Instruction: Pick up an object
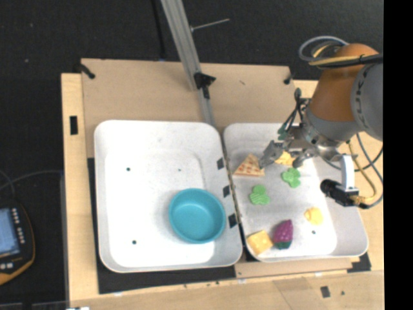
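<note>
Over the right bin's (335, 247) far edge, the gripper (279, 151) hangs with fingers slightly parted, holding nothing. Just beside it lies a pizza slice toy (248, 168), against the bin's left wall.

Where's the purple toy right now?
The purple toy lies near the front edge of the right bin, beside a yellow block, far from the pincer.
</note>
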Available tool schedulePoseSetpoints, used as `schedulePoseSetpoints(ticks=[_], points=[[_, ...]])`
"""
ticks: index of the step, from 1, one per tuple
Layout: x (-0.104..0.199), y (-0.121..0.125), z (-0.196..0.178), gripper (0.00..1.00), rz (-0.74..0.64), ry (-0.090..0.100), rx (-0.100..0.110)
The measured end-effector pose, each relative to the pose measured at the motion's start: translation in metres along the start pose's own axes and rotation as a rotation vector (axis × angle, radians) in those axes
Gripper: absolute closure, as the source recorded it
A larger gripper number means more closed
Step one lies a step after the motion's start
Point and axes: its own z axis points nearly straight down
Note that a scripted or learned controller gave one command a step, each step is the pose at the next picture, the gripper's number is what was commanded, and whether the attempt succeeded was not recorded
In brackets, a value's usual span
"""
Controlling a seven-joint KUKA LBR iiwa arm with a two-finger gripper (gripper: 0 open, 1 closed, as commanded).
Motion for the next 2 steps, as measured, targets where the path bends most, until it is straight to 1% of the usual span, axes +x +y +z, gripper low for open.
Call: schedulePoseSetpoints(ticks=[1, 2], points=[[0.001, -0.009, 0.059, 0.00, 0.000, 0.000, 0.001], [0.000, -0.009, 0.082, 0.00, 0.002, 0.000, -0.005]])
